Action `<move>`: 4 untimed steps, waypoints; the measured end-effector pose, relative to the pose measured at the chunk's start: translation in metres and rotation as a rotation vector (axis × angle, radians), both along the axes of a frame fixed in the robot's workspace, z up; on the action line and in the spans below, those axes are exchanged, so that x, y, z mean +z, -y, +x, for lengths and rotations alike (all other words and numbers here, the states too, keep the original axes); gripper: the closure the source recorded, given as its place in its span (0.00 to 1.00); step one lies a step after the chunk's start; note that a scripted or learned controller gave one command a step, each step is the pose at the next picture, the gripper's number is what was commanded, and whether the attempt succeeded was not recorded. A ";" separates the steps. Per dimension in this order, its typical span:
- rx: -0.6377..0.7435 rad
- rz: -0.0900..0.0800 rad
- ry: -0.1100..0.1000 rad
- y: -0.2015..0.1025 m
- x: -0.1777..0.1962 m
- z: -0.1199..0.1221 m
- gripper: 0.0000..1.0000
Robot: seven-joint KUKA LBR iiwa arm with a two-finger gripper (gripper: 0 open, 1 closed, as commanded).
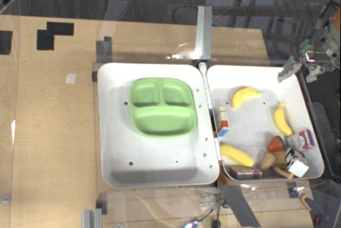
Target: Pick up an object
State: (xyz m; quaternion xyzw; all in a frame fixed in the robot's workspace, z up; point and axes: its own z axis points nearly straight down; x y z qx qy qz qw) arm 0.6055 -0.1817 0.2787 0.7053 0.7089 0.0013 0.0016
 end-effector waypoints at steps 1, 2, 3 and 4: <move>0.109 0.000 -0.001 0.024 -0.104 -0.026 0.00; 0.120 -0.001 0.002 0.024 -0.183 -0.052 0.00; 0.119 -0.001 0.006 0.024 -0.173 -0.050 1.00; 0.214 -0.001 0.002 -0.057 -0.057 0.024 1.00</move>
